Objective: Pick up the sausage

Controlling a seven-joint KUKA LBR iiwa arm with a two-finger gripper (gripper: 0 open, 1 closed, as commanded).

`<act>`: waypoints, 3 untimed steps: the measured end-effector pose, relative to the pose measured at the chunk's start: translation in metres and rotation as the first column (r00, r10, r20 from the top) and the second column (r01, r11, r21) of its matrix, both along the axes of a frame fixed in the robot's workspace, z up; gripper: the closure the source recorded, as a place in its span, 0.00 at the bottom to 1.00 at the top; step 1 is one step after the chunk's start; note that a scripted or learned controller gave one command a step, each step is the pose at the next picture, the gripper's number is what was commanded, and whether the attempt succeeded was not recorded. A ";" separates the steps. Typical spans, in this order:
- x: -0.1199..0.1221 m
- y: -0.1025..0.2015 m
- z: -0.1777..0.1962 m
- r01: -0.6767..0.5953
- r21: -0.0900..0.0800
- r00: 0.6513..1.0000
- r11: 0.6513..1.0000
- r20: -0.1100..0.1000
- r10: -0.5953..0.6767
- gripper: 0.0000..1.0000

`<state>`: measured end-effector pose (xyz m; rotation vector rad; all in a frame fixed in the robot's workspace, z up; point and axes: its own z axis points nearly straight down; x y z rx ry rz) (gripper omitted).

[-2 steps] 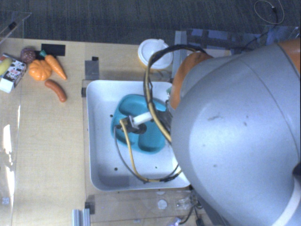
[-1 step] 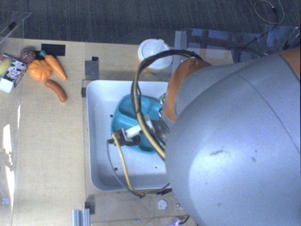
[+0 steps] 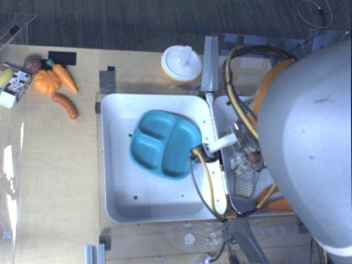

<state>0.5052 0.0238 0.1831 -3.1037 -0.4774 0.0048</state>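
Sausage (image 3: 65,105) lies on the wooden bench (image 3: 49,164), well left of the two white bins and apart from the arm. The grey arm (image 3: 308,147) looms over the right bin (image 3: 225,111), its gripper (image 3: 242,172) low between the bins; whether it is spread or pressed together cannot be told. A blue divided plate (image 3: 164,143) sits in the left bin (image 3: 118,186). Near the sausage lie a small pumpkin (image 3: 46,82) and a carrot (image 3: 66,77).

Sausage (image 3: 65,105) on bench (image 3: 49,164), left of bin (image 3: 113,147).
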 end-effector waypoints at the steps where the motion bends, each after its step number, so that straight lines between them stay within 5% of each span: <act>1: -0.001 0.022 -0.024 0.058 -0.019 0.998 0.998 0.032 -0.057 1.00; 2: -0.019 0.041 0.035 0.101 0.001 0.995 0.995 0.003 -0.101 1.00; 3: -0.018 0.097 0.045 0.103 0.001 0.995 0.995 0.004 -0.103 1.00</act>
